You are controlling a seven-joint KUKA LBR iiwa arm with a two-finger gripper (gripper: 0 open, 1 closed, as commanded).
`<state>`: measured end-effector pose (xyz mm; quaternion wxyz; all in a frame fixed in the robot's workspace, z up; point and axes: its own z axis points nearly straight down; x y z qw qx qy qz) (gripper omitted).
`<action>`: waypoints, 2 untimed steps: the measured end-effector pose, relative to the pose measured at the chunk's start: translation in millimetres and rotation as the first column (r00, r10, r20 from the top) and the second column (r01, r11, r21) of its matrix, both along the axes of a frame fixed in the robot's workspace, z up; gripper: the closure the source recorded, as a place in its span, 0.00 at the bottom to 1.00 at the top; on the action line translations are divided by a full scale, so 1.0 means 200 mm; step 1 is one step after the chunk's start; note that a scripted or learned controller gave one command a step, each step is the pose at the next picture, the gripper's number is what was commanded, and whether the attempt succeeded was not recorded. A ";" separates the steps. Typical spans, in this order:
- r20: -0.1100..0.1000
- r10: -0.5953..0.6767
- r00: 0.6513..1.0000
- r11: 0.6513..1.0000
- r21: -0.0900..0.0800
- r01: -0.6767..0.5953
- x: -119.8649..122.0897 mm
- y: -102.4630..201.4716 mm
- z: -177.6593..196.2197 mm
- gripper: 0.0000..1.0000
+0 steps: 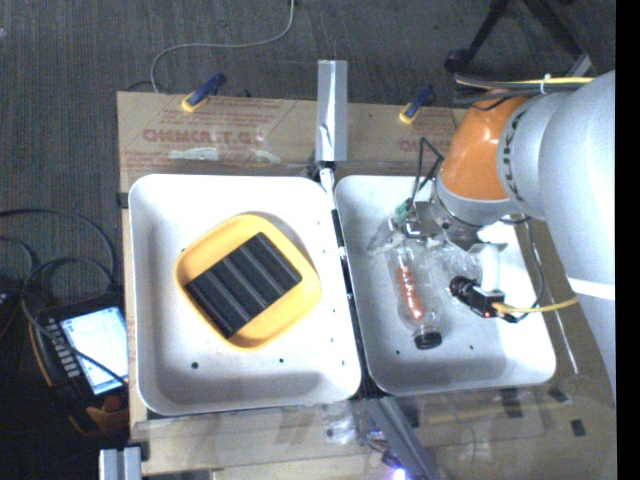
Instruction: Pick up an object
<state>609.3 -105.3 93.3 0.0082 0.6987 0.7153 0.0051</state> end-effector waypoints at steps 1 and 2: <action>0.001 0.210 0.978 0.978 -0.004 -0.210 -0.22 -0.07 0.00 0.00; 0.001 0.250 0.968 0.968 -0.004 -0.250 0.05 0.01 0.00 0.00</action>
